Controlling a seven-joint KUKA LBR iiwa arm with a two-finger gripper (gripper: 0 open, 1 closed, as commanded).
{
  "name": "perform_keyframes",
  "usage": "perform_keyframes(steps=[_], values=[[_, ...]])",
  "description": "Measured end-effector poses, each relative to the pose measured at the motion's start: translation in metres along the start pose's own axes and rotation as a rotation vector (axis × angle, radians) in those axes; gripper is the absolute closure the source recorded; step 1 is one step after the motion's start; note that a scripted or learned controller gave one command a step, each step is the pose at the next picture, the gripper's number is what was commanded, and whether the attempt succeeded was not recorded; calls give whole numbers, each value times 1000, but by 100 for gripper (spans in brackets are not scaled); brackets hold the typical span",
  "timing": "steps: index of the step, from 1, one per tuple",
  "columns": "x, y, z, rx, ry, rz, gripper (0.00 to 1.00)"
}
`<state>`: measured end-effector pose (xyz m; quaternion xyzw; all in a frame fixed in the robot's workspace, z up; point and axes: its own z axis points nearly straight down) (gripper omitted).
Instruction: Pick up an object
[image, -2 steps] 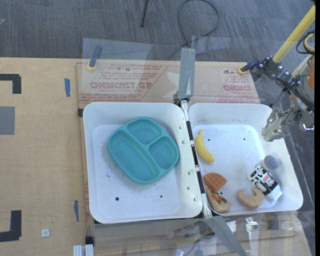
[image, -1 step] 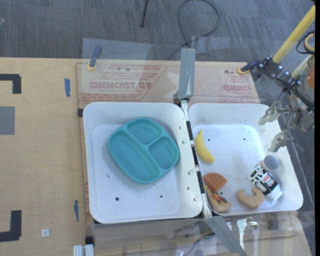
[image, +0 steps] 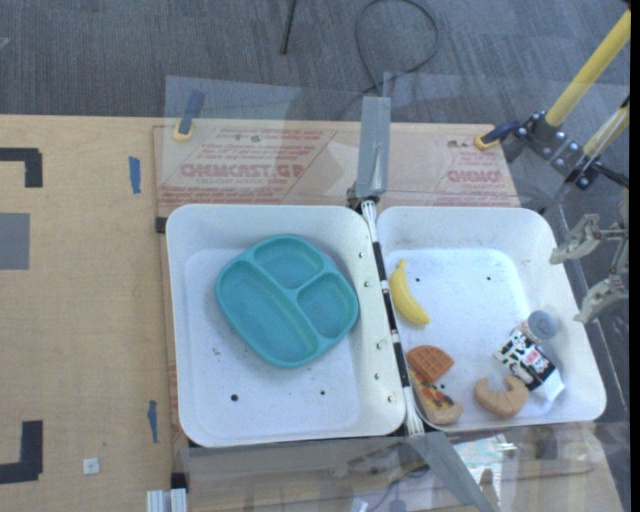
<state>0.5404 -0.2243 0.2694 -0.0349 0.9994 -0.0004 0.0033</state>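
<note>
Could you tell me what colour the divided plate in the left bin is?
The plate is teal, seen in the camera view.

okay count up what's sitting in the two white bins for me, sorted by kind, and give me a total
Dishes: 1, the teal plastic divided plate in the left bin.
Toy foods: 4, in the right bin: yellow banana, brown waffle, tan croissant, and a tan hot-dog-like piece.
Bottles: 1, the black-and-white patterned bottle with a grey cap.
Total: 6

A pale wooden bench top (image: 70, 300) carries black tape marks (image: 22, 165) and short blue tape strips (image: 134, 175). Behind it lies grey carpeted floor (image: 120, 45), crossed by a looping black cable (image: 400, 30).
</note>
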Motion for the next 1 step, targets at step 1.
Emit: perform_keyframes(steps=[1], values=[[-3,86,157,-2,3,-75,0]])
